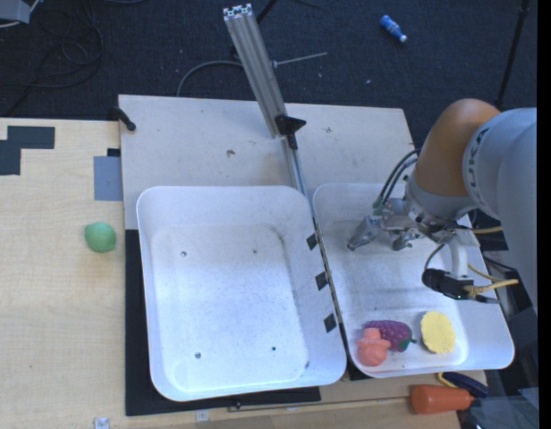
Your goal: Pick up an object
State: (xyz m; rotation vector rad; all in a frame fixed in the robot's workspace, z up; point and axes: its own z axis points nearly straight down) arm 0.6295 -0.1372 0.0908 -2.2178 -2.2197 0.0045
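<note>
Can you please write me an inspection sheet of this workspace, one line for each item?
Surface: two white bins side by side on a pale board; left bin, right bin.
Job's things: near the front edge of the right bin lie an orange toy, a purple toy touching it, and a yellow toy apart to their right.
Clutter: green ball on the wooden bench left of the bins; orange object in front of the right bin.
Grippers: gripper over the back half of the right bin, nothing between its jaws.
Cables: black cables along the wrist; more on the dark floor behind.
Surroundings: slanted aluminium bar; small blue object on the floor.
</note>
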